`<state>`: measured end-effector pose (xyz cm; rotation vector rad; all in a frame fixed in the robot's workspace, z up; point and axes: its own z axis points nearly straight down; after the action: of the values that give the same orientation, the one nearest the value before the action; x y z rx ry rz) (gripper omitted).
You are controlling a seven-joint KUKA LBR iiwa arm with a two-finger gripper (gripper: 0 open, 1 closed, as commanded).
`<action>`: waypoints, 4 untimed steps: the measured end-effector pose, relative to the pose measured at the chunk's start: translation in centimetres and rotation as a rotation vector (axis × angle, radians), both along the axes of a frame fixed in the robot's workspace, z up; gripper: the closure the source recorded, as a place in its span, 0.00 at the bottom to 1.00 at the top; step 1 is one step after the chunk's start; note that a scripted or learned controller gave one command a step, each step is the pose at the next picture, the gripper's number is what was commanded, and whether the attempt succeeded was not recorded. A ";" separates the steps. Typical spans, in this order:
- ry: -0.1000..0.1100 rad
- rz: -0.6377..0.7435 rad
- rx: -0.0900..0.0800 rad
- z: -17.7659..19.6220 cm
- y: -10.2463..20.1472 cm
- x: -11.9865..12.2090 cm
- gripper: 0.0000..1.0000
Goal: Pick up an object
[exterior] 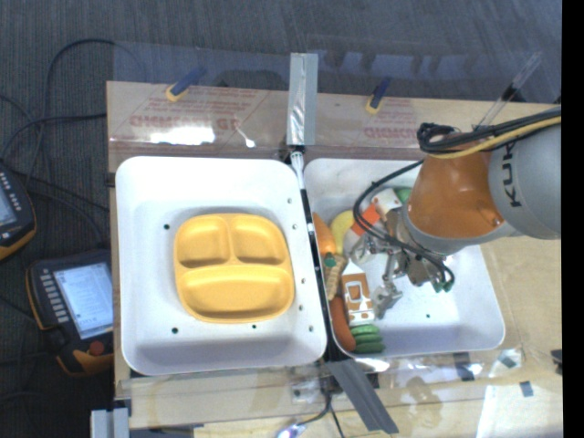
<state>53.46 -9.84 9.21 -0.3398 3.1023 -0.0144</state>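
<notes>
Poised low inside the right bin (474, 331), gripper (394, 286) just right of the toy food heap (351, 286) along its left wall. Hard to tell how far spread, nothing visibly caught. Nothing lifted yet; grasp and raise remaining.

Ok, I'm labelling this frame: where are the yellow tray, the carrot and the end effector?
yellow tray (235, 267), camera view, middle of its large front compartment.
carrot (325, 238), camera view, mid-length of its orange body.
end effector (391, 290), camera view, between its fingertips.
</notes>
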 end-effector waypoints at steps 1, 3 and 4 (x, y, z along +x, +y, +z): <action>0.004 -0.012 0.001 -0.1 -0.7 7.6 0.00; -0.047 0.445 -0.016 0.7 0.8 -2.0 0.00; 0.019 0.417 0.002 1.2 0.1 4.9 0.00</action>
<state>58.32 -9.71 10.43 -0.9793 2.9810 -0.0012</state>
